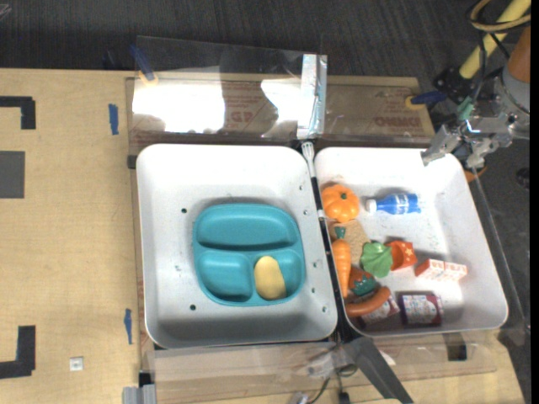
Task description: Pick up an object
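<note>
Objects for picking, as we list them: in the right bin (484, 251), a small pumpkin (340, 201) at the upper left, a water bottle (392, 204) lying on its side just right of it, a carrot (342, 262) along the left wall, a green-and-red vegetable piece (386, 257) near the middle, a white-and-red carton (441, 271) to its right, a dark jar (418, 309) near the front edge, and a hot dog (368, 301) just left of the jar.

In the left bin (160, 225) we record a teal divided tray (240, 247), with a yellow lemon (269, 277) in its lower right compartment.

We place the tool (459, 140) above the upper right corner of the right bin, apart from all items. We cannot tell its state; nothing shows in it.

Both bins sit side by side on the tabletop (59, 242).
</note>
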### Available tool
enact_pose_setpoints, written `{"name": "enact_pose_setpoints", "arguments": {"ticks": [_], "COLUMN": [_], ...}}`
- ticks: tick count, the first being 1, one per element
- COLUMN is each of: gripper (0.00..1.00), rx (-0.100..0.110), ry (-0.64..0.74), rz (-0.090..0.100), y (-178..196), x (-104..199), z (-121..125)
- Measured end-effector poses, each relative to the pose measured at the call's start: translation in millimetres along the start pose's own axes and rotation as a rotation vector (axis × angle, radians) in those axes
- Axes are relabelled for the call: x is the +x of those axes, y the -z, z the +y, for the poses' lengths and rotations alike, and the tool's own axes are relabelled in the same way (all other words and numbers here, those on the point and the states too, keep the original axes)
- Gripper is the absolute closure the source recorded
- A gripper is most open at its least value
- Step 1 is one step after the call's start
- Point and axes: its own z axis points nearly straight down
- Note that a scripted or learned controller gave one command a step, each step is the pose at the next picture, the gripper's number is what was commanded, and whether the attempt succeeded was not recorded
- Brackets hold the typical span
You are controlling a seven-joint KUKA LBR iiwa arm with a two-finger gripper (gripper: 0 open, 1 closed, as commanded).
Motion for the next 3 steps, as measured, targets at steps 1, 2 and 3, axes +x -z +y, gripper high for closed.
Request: {"name": "enact_pose_setpoints", "arguments": {"ticks": [1, 2, 3], "gripper": [0.00, 0.00, 1.00], "rx": [-0.009, -0.005, -0.010], "ry": [0.082, 0.092, 0.089], "rz": [-0.002, -0.002, -0.003], "y": [-162.3, -163.9, -153.0], "x": [49.7, 66.7, 65.7], "z": [29.5, -30.2, -28.8]}}
